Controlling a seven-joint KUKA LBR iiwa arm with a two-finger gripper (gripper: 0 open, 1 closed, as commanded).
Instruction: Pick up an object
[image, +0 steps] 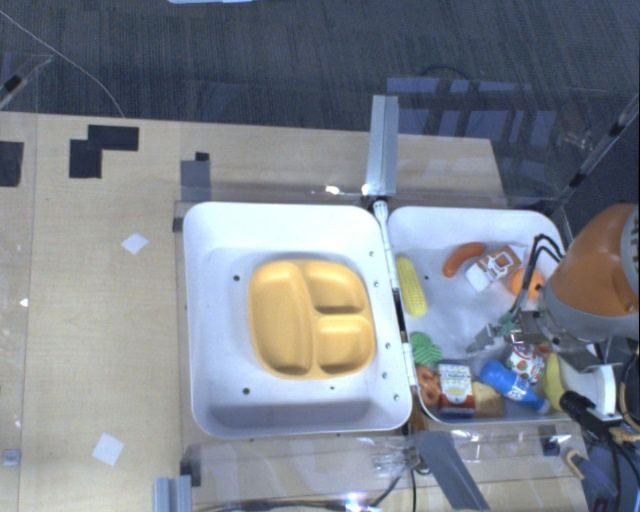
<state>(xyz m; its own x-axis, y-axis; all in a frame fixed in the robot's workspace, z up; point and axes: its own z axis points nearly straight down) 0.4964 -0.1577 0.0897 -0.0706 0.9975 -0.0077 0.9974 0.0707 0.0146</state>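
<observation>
The gripper (500, 330) hung low over the right bin (440, 235), at about five o'clock from that bin's centre, and whether its fingers stood apart or together could not be told, since the wrist and the orange band (600, 255) above it covered most of the tool. Nothing could be seen held between the fingers. Directly under and just beside the tool lay a cluster of small objects. A blue bottle-like item (510, 385) lay at six o'clock from the gripper, touching a red and white packet (524, 352) that may have been a wrapper; the view was too poor there to be sure. At seven o'clock stood a small carton (455, 385) with a red label, just beside a tan block (487, 400). A green ridged piece (425, 350) lay at nine o'clock, near the bin's left wall. Farther off, a yellow corn cob (410, 285) lay at ten o'clock along that wall. A red sausage (464, 258) lay at eleven o'clock, just beside a white box (493, 268) with printed markings at twelve. The left bin (215, 300), at nine o'clock and well apart from the tool, bore a yellow divided tray (308, 318) near its middle. Both bins rested on the pale wooden bench (90, 330).
</observation>
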